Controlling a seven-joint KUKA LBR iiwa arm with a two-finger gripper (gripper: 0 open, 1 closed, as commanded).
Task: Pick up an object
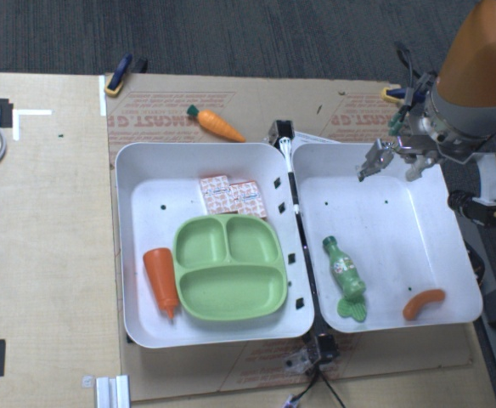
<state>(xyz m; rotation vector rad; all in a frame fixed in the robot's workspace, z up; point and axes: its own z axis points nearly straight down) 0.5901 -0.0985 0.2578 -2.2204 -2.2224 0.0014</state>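
Gripper (392, 161) hangs open and empty over the far edge of the right bin (375, 228). You are at the approach step: next, bring it down over the bottle (343, 270), near the bin's left wall.

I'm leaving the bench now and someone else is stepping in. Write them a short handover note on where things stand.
Gripper: open, holding nothing, above the far edge of the right bin.
Right bin: green bottle lying near the left wall, orange sausage near the front right corner.
Left bin: green divided plate, orange carrot beside it, small printed packet behind it.
A second carrot lies outside on the cardboard.
Done: nothing picked. Left: lower onto an object, grasp, lift.
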